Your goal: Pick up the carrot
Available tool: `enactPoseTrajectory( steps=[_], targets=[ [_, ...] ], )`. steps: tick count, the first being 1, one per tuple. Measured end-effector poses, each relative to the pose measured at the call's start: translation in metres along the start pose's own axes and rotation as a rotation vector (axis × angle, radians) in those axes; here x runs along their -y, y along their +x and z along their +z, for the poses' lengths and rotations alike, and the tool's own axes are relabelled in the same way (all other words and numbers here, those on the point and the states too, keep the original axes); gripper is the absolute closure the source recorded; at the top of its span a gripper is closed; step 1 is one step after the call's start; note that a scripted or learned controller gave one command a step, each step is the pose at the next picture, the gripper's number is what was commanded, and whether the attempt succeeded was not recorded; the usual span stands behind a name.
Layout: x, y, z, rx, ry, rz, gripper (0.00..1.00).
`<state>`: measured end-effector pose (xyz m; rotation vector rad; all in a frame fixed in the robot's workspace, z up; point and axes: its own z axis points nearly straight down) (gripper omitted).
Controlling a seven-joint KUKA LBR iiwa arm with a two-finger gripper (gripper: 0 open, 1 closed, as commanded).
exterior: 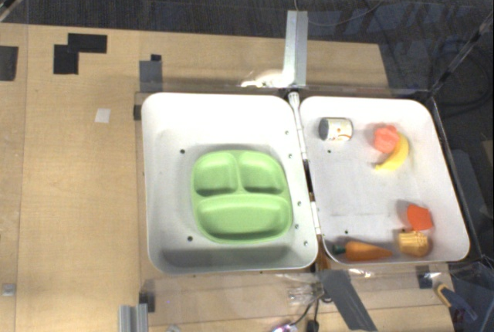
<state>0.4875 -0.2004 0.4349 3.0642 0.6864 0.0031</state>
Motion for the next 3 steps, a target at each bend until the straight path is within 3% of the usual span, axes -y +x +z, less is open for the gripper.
enactPoseTrajectory(
  steps=[1, 2, 3],
  targets=[
    [-0.005, -0.002, 0.013, 0.000, 0.000, 0.233, 0.00],
    [-0.005, -0.001, 0.042, -0.001, 0.000, 0.236, 0.00],
    [-0.020, 0.031, 0.025, -0.001, 0.000, 0.232, 0.00]
  ],
)
